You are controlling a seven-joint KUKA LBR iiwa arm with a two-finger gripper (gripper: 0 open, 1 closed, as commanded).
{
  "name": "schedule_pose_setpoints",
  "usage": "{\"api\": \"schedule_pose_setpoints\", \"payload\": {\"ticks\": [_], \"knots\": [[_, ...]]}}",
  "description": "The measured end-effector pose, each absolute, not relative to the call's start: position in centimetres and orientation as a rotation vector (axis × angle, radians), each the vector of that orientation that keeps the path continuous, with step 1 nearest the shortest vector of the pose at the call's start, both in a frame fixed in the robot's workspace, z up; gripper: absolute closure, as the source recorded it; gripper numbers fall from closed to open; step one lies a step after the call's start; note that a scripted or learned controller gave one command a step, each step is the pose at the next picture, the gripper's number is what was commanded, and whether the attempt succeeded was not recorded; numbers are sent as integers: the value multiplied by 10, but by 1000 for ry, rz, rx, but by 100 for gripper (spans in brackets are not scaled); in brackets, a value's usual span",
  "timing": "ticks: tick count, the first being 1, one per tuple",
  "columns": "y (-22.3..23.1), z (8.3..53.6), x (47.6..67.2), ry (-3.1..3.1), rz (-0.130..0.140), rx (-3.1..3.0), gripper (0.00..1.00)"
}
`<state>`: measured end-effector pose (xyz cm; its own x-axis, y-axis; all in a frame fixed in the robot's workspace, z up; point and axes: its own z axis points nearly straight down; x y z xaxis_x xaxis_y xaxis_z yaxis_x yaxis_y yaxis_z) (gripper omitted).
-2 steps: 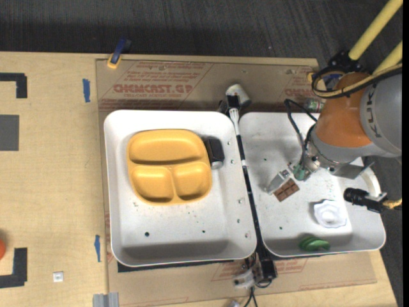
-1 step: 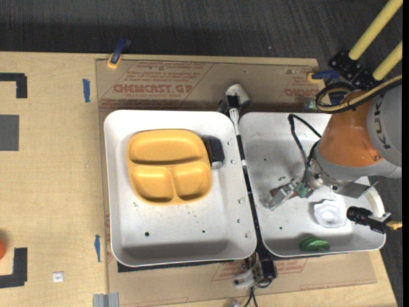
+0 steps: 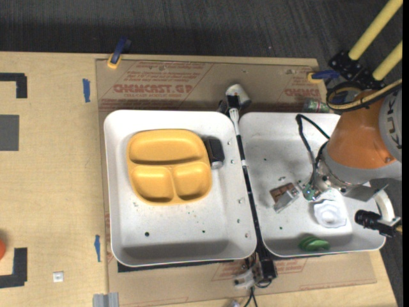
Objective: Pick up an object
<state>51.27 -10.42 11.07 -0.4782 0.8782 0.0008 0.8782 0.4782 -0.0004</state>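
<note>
In the right bin (image 3: 275, 139) lie a small brown and grey piece (image 3: 283, 194), a white round cap (image 3: 329, 213) and a flat green object (image 3: 314, 242) by the front wall. The arm's orange band (image 3: 359, 142) hangs over the right side of this bin. My gripper (image 3: 317, 187) is low beneath it, just right of the brown piece and just above the white cap. The wrist hides most of it. A small green bit (image 3: 309, 192) shows at its tip; I cannot tell whether that is held.
The left bin (image 3: 121, 229) holds a yellow divided plate (image 3: 169, 165) with a small black object (image 3: 214, 151) against its right edge. A black cable (image 3: 307, 136) loops over the right bin's back. Yellow poles (image 3: 380, 21) and clamps stand at the back right.
</note>
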Motion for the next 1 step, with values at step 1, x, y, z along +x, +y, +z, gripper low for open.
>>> {"api": "schedule_pose_setpoints", "payload": {"ticks": [1], "knots": [[-104,111,513,-2700,-1,-1604,0]]}}
